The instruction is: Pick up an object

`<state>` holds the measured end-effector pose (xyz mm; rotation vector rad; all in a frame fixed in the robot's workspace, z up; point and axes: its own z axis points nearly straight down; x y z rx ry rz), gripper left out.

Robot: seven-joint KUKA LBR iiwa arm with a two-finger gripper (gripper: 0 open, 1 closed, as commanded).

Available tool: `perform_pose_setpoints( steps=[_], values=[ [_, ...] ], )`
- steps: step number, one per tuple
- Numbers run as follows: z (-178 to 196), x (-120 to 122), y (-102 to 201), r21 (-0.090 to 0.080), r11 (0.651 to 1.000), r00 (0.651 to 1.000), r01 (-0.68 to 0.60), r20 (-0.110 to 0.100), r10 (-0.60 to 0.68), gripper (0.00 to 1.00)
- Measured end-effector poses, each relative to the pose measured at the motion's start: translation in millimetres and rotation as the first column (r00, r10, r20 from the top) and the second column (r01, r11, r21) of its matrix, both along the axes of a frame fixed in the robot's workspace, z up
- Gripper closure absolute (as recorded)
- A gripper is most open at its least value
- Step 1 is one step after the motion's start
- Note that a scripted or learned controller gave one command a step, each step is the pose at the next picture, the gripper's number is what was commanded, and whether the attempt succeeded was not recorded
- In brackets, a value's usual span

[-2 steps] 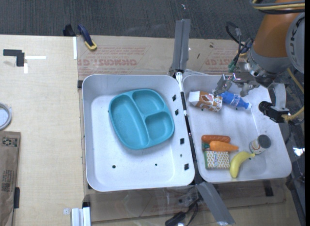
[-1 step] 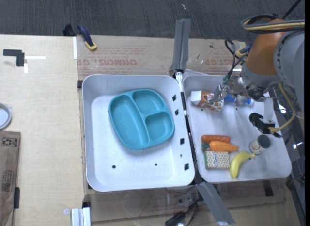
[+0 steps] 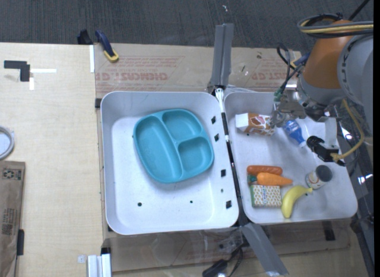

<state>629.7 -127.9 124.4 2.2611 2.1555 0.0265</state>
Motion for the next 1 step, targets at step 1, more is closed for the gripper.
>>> perform_pose_setpoints(
  steps=[1],
  values=[
    [-0.2,-0.2,-0.1,0.0,1.0,1.0,0.001,-0.001,-0.001,0.0]
  ],
)
